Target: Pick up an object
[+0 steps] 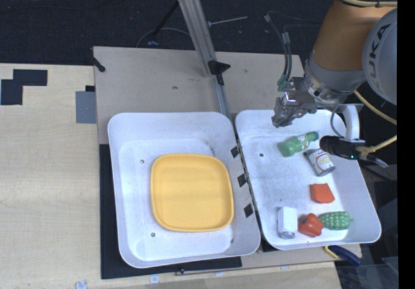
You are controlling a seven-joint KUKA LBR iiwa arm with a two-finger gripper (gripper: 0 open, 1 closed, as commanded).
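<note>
My gripper (283, 118) hangs over the far edge of the right bin (279, 184), just up and left of a green bottle (297, 144) lying on its side. Nothing shows between its fingers. Further right lies a small can (320, 161) with a dark lid. An orange-red block (322, 193) sits below it. Along the bin's near edge lie a white box (286, 221), a red pepper-like toy (311, 225) and a green bumpy toy (334, 219). A yellow plate (192, 191) rests in the left bin (130, 145).
A metal rail (201, 28) slants up from between the bins at the back. Cables and a black fitting (340, 146) run along the right bin's right side. The grey and orange arm (350, 28) looms over the far right corner.
</note>
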